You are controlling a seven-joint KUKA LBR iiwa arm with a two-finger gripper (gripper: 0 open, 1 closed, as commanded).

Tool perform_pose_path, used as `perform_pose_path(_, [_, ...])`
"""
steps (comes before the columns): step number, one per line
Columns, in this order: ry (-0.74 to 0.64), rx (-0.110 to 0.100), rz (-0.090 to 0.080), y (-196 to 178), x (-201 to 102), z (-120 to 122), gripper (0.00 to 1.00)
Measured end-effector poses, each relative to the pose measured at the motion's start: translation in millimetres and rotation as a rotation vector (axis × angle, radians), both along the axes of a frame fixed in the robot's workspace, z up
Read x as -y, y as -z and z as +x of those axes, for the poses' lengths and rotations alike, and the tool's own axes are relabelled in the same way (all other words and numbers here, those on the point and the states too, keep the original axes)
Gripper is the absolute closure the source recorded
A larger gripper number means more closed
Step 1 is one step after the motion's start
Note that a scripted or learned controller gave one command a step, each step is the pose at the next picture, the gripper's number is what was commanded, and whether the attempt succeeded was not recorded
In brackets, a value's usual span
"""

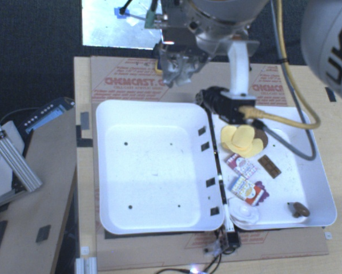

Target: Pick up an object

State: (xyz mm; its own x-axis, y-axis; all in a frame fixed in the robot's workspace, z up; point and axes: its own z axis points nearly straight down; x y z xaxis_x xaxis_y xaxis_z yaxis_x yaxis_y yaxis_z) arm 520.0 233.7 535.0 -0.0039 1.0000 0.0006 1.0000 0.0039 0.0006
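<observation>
Several small objects lie in the right bin (322, 201). Among them are a yellow soft piece (243, 140), a red-and-white packet (241, 165), a brown bar (269, 166), a colourful packet (248, 190), a white round lid (243, 214) and a small brown lump (299, 210). The left bin (153, 170) stands beside it. My gripper (176, 70) hangs high over the cardboard behind the left bin's far edge, well away from the objects. Nothing shows in its grasp.
A white post and a black block (228, 104) with a yellow cable (285, 121) hang over the right bin's far left corner. A grey device (45, 114) and an aluminium rail (13, 158) sit left of the bench.
</observation>
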Motion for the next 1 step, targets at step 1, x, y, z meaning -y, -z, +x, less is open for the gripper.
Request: perform_pose_path(1, [0.006, 0.002, -0.001, 1.5, 0.8, 82.6, 1.00])
